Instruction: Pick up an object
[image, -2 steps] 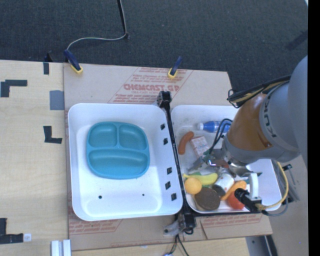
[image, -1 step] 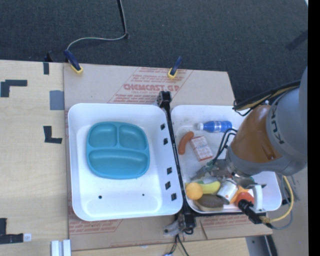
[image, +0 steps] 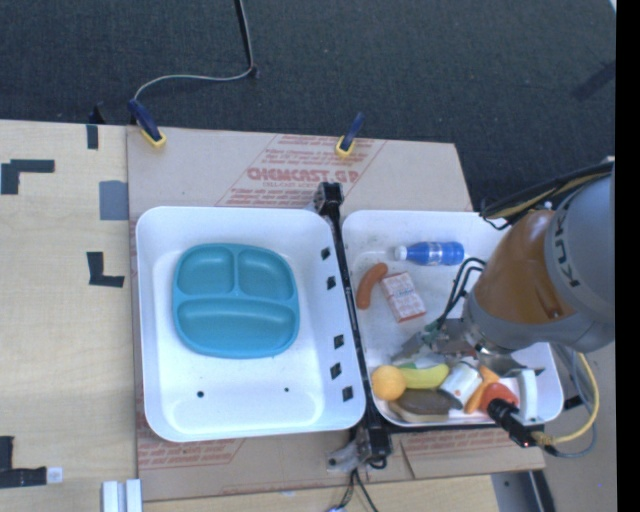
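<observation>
One yellow lemon (image: 389, 382) beside yellow banana (image: 427, 376); end effector (image: 440, 345) state unclear.

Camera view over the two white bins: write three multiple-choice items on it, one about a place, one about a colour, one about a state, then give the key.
1. Where does the teal divided plastic tray lie?
A. in the left white bin
B. in the right white bin
C. on the cardboard

2. What colour is the cap end of the small plastic bottle?
A. red
B. blue
C. green

3. How does that bottle rest?
A. upright
B. on its side
C. stacked on the tray

Key: 1 A, the tray sits inside the left bin. 2 B, blue covers the bottle's right end. 3 B, its length runs flat along the right bin's far part.
</observation>
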